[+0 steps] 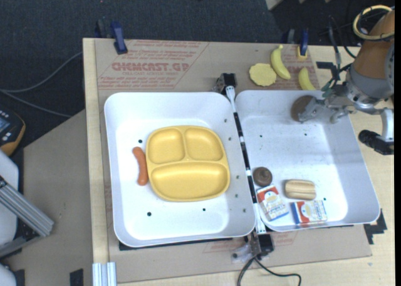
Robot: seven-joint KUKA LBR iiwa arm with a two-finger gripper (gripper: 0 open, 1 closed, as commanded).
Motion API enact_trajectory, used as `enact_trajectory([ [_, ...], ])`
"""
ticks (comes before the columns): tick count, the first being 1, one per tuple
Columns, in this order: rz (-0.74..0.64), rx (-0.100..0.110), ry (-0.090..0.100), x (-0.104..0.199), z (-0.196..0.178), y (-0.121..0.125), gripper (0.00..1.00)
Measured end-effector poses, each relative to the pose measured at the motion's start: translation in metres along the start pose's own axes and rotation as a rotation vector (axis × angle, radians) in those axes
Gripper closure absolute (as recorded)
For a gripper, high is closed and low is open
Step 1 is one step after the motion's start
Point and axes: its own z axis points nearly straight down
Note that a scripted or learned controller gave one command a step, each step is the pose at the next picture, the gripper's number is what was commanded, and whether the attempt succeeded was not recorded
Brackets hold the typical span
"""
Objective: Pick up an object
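Observation:
My gripper [311, 111] hangs low over the far corner of the right bin [326, 153], at the end of the arm that reaches in from the right. A brown round piece [301, 104] lies right at its tip, touching or just under it. At the near side of this bin lie a brown cookie [262, 175], a tan bread roll [299, 189] and two small red-and-blue cartons [272, 204] [311, 211]. The left bin [125, 116] holds a yellow divided plate [186, 163], with an orange sausage [141, 165] just left of it.
Behind the right bin, on the cardboard bench top, lie two toy bananas [281, 62] [305, 79] and a yellow round chip [262, 74]. Blue clamps [117, 37] [303, 42] stand at the bench's far edge. The arm's wrist [369, 72] rises over the bin's right rim.

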Motion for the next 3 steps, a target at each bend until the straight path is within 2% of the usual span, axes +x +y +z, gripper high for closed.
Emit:
enact_trajectory([
  [1, -0.007, 0.004, 0.000, 0.053, 0.022, 0.018, 0.00],
  [2, -0.003, 0.009, 0.017, 0.010, 0.020, 0.018, 0.00],
  [3, -0.001, -0.010, -0.007, -0.001, -0.083, 0.020, 0.00],
])
